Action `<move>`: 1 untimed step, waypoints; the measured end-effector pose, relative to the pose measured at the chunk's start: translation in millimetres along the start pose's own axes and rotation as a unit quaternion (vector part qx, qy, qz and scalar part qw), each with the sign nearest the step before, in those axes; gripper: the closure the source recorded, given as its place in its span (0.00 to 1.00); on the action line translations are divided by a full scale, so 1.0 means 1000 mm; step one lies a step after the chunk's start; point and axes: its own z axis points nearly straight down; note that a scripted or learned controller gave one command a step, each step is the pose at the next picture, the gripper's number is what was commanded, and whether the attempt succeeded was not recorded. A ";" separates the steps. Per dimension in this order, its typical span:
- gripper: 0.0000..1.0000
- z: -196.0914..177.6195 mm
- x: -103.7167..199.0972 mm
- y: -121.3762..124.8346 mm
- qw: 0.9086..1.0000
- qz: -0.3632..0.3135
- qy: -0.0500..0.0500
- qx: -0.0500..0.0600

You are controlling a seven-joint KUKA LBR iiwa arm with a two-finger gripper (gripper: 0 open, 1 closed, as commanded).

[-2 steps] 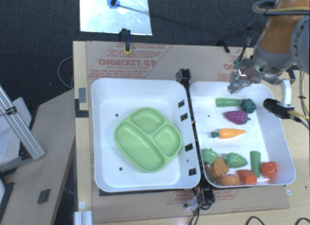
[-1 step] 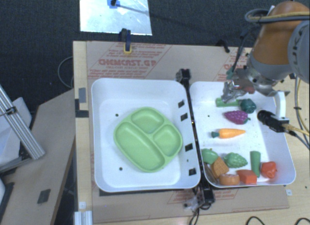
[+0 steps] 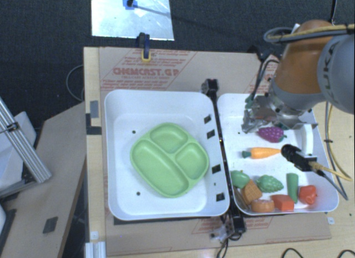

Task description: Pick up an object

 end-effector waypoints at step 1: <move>1.00 0.006 0.029 -0.035 1.000 0.000 0.000 0.000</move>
